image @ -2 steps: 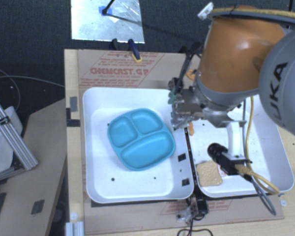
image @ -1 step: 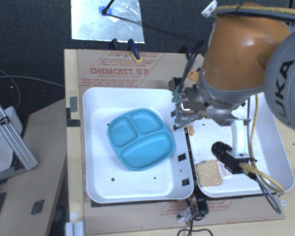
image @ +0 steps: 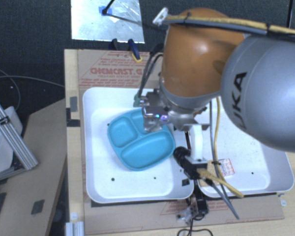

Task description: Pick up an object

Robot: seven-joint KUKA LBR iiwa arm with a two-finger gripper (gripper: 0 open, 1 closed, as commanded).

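A blue divided plate [image: 137, 141] lies tilted in the left white bin [image: 101, 181], its compartments facing up. My gripper [image: 152, 121] hangs low over the plate's upper right rim, under the big orange and grey wrist. From this angle I cannot make out whether it touches the plate. The arm hides the back of the plate and the strip between the two bins.
The right bin [image: 265, 176] holds a small white card with red print [image: 227, 167] near its front. Cardboard [image: 113, 70] lies under both bins. A shiny foil sheet [image: 105, 14] lies behind them. The left bin's floor in front of the plate is bare.
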